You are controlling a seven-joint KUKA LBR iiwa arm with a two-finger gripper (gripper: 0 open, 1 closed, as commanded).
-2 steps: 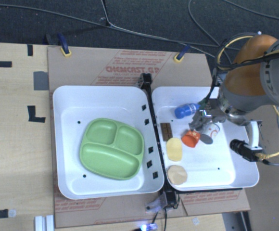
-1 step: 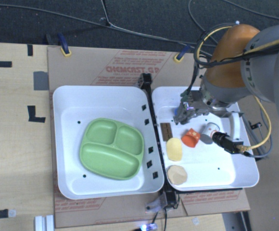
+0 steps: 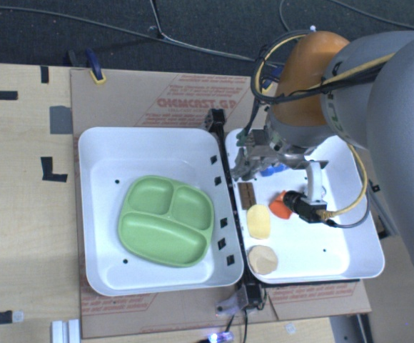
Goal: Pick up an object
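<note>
The right white bin (image 3: 335, 263) holds several small objects. A brown block (image 3: 246, 194) lies by its left wall, with a yellow lump (image 3: 259, 221) and a tan round piece (image 3: 263, 259) in front of it. An orange-red object (image 3: 281, 205) lies near the middle. A blue object (image 3: 270, 170) peeks out from under the wrist. My gripper (image 3: 247, 164) hangs low over the bin's far left part, just behind the brown block and beside the blue object. Nothing shows as held.
The left white bin (image 3: 96, 163) holds a green divided plate (image 3: 167, 220). A black divider (image 3: 225, 184) runs between the bins. A black fitting with a yellow cable (image 3: 308, 210) hangs off the wrist over the right bin. The arm's grey body covers the right side.
</note>
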